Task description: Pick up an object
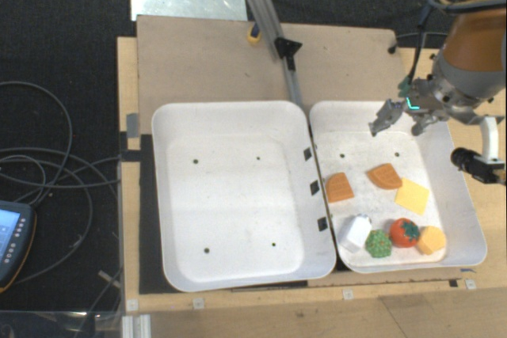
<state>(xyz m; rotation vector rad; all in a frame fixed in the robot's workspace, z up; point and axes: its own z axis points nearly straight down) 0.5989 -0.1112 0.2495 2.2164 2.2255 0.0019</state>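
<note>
The right bin [333, 134] holds several toy foods in its near half: an orange wedge [339, 187], a brown-orange slice [384, 176], a yellow cheese square [412, 195], a white block [356, 231], a green broccoli piece [379, 244], a red tomato [404, 233] and a yellow-orange chunk [432, 240]. My gripper [402, 121] hovers over the far part of this bin, above and beyond the slice. Its fingers are spread open with nothing between them.
The left bin [230, 194] lies beside the right one, their rims meeting at the middle. A grey pole [265, 4] slants in from the top toward the bins' far junction. Cables and a pendant [12, 237] lie on the floor at left.
</note>
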